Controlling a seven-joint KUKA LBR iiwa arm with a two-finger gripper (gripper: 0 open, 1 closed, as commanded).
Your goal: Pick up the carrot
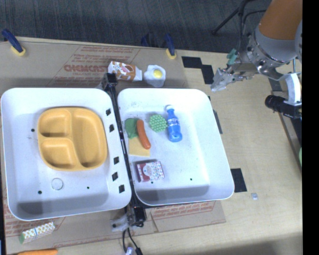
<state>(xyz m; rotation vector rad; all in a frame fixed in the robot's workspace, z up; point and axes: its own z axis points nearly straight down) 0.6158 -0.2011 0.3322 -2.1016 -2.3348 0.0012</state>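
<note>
- Camera view, task item: the carrot (143, 134) is a short, smooth orange stick with rounded ends. It lies in the right bin (202, 166) near that bin's left wall, resting on a flat yellow slice (139, 147) and just beside a green leafy piece (131, 127).
- Right bin, other contents: a round green ball (158, 122) with a dotted texture, a blue plastic bottle (173, 125) lying on its side, and a small red-and-white packet (149, 170).
- Left bin (16, 142): holds a glossy yellow plate (73, 137) with three compartments and rounded corners.
- Gripper (221, 82): above the table, beyond the right bin's far right corner, well apart from the carrot. Whether the fingers are spread or pressed together cannot be told.
- Surface: a tan table (255, 153) with printed cardboard (90, 62) under the bins; a small carton (122, 70) and a white-and-yellow egg piece (154, 74) sit behind the bins. The floor beyond is dark.
</note>
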